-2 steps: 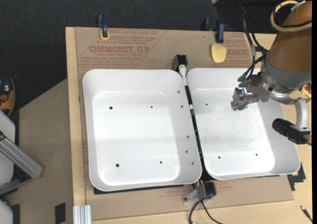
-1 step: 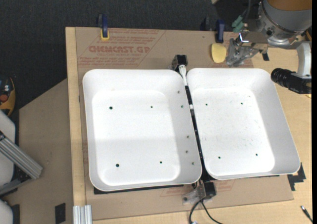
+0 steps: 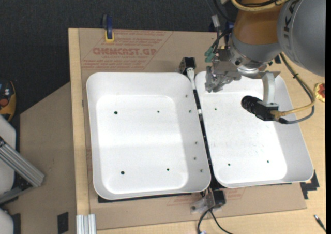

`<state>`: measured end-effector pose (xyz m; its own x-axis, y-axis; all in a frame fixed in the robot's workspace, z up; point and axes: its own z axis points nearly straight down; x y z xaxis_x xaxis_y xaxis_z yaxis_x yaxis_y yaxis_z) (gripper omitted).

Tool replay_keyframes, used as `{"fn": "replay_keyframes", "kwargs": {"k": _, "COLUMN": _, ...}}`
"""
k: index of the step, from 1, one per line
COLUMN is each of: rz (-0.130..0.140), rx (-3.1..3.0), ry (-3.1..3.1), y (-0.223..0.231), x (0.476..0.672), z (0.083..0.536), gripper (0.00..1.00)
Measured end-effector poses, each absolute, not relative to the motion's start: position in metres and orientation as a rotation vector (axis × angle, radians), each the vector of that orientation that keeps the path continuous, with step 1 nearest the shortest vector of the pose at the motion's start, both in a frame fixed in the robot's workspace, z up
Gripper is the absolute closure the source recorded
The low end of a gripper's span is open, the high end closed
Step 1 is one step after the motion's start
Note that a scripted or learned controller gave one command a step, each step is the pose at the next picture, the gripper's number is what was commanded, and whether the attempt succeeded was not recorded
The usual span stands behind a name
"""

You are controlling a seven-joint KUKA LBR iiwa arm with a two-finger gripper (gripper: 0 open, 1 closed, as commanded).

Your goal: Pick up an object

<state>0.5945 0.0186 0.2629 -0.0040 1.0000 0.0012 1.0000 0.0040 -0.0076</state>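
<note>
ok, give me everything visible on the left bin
The left bin is a shallow white tray, plastic by the look of it, with rounded corners and a raised rim around a flat sunken floor. Four small dark dots mark the floor near its corners. It lies flat on the brown board, its right rim meeting the right bin along a dark seam with small dots. The light falls unevenly across its floor.

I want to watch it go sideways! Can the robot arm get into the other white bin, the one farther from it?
Probably yes. The gripper hangs over the right bin, close to the edge it shares with the left bin, and nothing stands between them.
</note>
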Motion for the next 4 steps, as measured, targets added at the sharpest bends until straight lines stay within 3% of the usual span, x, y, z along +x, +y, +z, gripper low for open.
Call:
{"fn": "replay_keyframes", "kwargs": {"k": 1, "rz": -0.005, "rx": -2.222, "ry": -2.226, "y": 0.031, "x": 0.601, "z": 0.298, "gripper": 1.00}}
{"fn": "replay_keyframes", "kwargs": {"k": 2, "rz": -0.013, "rx": -2.208, "ry": -2.236, "y": 0.143, "x": 0.600, "z": 0.334, "gripper": 1.00}}
{"fn": "replay_keyframes", "kwargs": {"k": 3, "rz": 0.004, "rx": -2.244, "ry": -2.208, "y": -0.024, "x": 0.589, "z": 0.351, "gripper": 1.00}}
{"fn": "replay_keyframes", "kwargs": {"k": 4, "rz": 0.007, "rx": -2.214, "ry": -2.222, "y": 0.024, "x": 0.629, "z": 0.264, "gripper": 1.00}}
